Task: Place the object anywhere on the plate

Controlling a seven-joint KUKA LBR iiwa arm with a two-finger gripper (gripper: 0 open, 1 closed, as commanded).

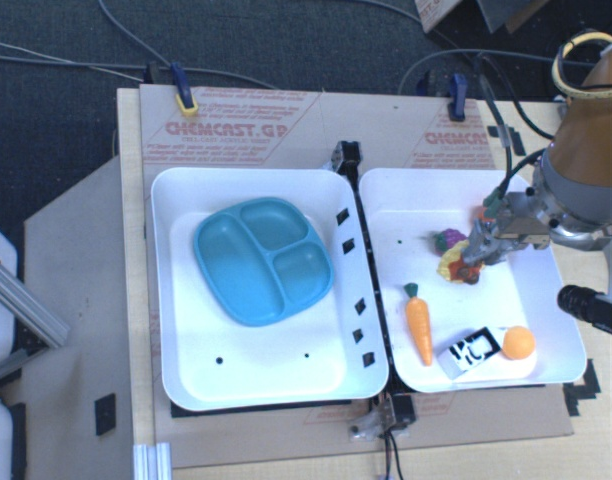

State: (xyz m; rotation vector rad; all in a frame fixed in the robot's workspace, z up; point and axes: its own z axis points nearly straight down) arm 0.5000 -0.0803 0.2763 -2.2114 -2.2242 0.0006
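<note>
From my remote seat I see dark grey carpeted floor [286, 28] with thin grey cables [136, 23] trailing across it, and on it a table [246, 128] topped by a pale brown board printed in red, pinned at its far edge by two blue-and-yellow clamps [184, 93].

At far left a slanted aluminium rail [26, 303] sits beside the table. Next comes the left shallow white plastic bin [186, 368], and in it the blue three-compartment plastic plate [263, 258], lying flat toward the bin's far left part. A row of small black tabs [354, 278] runs down the seam where the two bins meet.

The right shallow white plastic bin [406, 208] holds an orange toy carrot with a green top [418, 328] near its left wall, a white-and-black small box [471, 350] and an orange ball [519, 342] near its front edge, and a small clump of purple, yellow and red toy pieces [454, 258] in the middle. The hand [478, 258] is down at the clump's right side, touching it; I cannot tell how its fingers stand. The grey arm [576, 168] comes in from the right.
</note>
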